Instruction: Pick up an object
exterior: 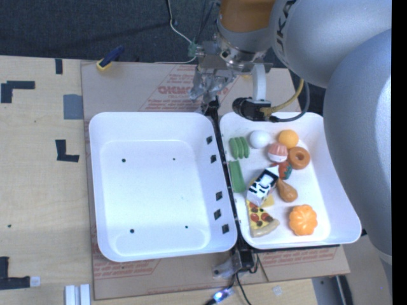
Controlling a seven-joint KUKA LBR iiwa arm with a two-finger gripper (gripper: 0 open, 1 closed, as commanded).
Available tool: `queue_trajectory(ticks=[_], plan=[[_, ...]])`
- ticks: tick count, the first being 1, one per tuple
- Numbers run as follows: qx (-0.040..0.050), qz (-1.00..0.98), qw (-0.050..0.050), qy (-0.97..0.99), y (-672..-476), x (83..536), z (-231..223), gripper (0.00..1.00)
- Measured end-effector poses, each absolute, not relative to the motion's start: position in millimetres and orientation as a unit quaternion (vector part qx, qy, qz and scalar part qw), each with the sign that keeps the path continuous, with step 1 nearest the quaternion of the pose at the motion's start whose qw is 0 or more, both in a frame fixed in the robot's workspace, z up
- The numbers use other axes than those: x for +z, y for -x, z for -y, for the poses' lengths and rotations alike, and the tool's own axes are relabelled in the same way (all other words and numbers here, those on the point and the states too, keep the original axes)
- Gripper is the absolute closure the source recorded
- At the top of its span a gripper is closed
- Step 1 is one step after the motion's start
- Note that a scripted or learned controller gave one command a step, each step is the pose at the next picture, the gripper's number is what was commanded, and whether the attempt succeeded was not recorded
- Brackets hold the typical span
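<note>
arm body: the grey kuka arm (356, 75) bulks over the right side of the view, nearest the lens, with its orange band (249, 2) up top.
gripper: the gripper (206, 94) hangs above the far end of the divide between the two bins, over the cardboard sheet (149, 91); nothing shows between its tips, and how far they are parted i cannot tell.
left bin: the left bin (102, 189) sits just beside the right one, their long rims touching.
right bin: the right bin (340, 215) holds all the candidates, toy food packed close.
targets: a white egg (259, 138), an orange ball (287, 138), a pink-and-red piece (277, 152), a doughnut (299, 157), a black-and-white carton (262, 185), a drumstick (286, 189), a pizza slice (261, 222), a small pumpkin (303, 220), and two green pods (238, 147) (237, 176) lying along the left wall.
step in hand: approach, as i judge it; the wrist is high and off to the far left corner of the loaded bin, nothing taken.
how to do it well: choose a piece with room around it. the pumpkin, near the close corner and apart from its neighbours, looks the fairest choice; the egg and ball are round and likely to roll.
approach: come straight down, centred, tips straddling the narrow way.
risk: the green pods hug the wall, so a finger may strike the rim; the carton leans on the pizza and may drag it.
</note>
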State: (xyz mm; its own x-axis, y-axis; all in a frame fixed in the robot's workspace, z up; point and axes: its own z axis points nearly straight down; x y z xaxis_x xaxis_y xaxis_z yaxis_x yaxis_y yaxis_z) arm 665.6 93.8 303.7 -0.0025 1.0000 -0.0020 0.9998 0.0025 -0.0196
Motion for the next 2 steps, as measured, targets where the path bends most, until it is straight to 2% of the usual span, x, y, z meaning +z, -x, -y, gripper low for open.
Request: queue_trajectory(ticks=[1, 2], plan=[[0.0037, 0.706, 0.002, 0.708, -632.3, 267, -41, 1.00], [-0.0052, 0.709, -0.004, 0.705, -669.9, 381, -83, 1.00]])
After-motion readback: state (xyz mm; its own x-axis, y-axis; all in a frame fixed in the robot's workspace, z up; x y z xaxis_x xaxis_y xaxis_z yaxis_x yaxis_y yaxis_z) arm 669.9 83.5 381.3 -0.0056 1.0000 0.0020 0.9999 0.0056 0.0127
